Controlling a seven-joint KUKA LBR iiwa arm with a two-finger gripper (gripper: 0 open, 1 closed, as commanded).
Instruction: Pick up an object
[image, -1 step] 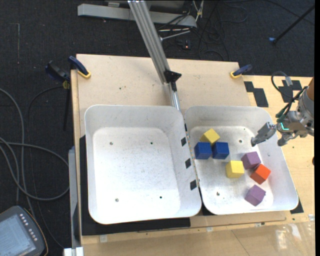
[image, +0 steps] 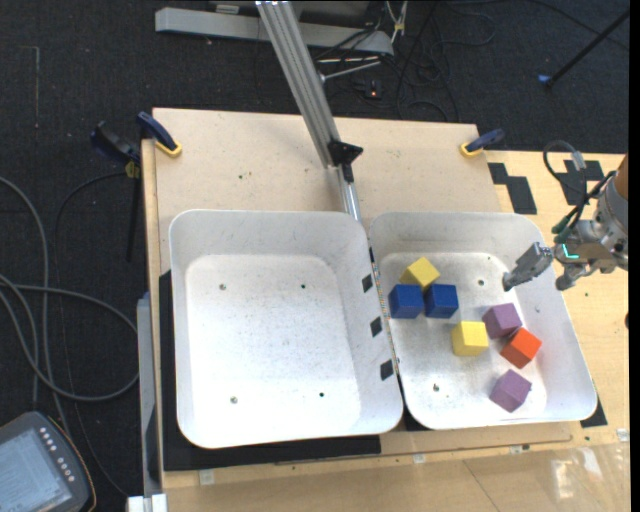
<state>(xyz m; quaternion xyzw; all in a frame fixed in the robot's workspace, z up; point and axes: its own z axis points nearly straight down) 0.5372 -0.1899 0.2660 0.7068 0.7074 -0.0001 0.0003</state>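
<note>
**benchwatcher:** So where was everything when you grabbed that shot?

**me:** All the blocks sat in the right bin (image: 575, 385). I had a yellow block (image: 422, 272) up toward the bin's top left, with two blue blocks right below it, the left blue block (image: 405, 301) and the right blue block (image: 441, 300), pretty much touching each other. A second yellow block (image: 469, 338) lay nearer the middle. Just right of that was a purple block (image: 501, 320), and an orange block (image: 520, 346) tucked up against its lower right. Another purple block (image: 511, 389) sat by itself toward the bin's lower right.

**benchwatcher:** And the arm?

**me:** It came in from the right edge of the frame, about mid-height. The gripper (image: 541, 269) hung over the upper right part of that bin, near the rim, up and to the right of the first purple block and apart from it. I saw two dark fingers spread with a gap between them, so I read it as open, and nothing sat between them.

**benchwatcher:** Left side?

**me:** The left bin (image: 190, 300) sat beside the right one on the tan bench (image: 250, 160). A grey pole (image: 305, 85) slanted down from the top of the frame to where the two bins met.
</note>
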